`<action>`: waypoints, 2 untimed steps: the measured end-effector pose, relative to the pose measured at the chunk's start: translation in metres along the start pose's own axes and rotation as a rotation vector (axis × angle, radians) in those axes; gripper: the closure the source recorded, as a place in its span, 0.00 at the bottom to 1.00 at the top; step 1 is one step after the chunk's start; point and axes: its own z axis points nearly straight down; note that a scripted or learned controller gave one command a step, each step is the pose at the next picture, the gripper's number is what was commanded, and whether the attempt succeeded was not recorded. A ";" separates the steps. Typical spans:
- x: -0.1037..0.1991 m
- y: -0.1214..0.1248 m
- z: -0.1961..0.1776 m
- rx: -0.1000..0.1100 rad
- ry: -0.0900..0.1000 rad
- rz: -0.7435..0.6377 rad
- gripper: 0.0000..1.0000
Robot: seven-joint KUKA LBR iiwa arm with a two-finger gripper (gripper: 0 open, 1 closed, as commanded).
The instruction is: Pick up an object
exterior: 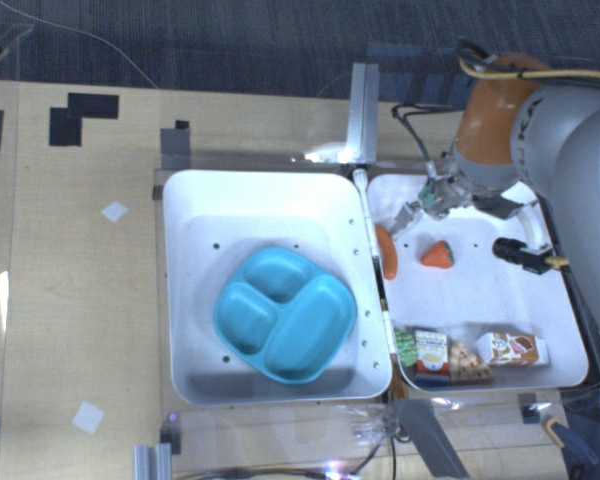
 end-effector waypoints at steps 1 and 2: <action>0.010 -0.044 0.000 -0.014 0.000 -0.009 0.00; 0.022 -0.078 -0.001 -0.017 0.000 0.137 0.00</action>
